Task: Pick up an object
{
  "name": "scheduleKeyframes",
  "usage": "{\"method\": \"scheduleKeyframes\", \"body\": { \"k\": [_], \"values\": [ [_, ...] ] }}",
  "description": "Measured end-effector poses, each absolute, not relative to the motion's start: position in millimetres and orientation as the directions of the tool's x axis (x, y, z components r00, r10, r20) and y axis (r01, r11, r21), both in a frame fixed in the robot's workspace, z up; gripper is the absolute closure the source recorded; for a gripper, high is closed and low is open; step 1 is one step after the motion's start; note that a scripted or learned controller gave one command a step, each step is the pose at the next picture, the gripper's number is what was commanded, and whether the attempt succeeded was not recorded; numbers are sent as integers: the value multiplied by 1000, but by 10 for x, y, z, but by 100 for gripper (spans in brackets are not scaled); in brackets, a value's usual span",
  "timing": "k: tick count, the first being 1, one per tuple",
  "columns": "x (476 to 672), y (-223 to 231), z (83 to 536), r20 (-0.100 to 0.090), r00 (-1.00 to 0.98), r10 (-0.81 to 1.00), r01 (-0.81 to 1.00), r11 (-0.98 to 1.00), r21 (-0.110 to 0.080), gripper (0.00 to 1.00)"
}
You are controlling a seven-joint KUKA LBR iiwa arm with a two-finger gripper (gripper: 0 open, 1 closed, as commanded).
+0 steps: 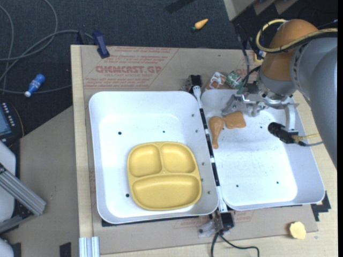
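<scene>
Camera view: The worktop is a tan board printed with red lettering, standing on dark carpet crossed by loose cables. Two white bins sit side by side, touching along a central seam. The left bin holds a yellow divided plate in its near half. The right bin holds a tan chicken-leg toy against its far left wall. The end effector hangs just beside that toy at the bin's far edge; whether it is open or closed cannot be determined. A blue clamp grips the board's far edge. A small blue bottle lies on the carpet.
</scene>
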State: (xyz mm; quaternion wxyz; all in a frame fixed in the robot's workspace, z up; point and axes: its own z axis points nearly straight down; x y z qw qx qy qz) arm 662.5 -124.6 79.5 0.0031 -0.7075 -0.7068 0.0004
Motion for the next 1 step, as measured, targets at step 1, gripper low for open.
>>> {"method": "scheduleKeyframes", "body": {
  "k": [1],
  "values": [
    [6654, -1255, 961, -1, 0, 1000, 1000, 0, 4, 100]
  ]
}}
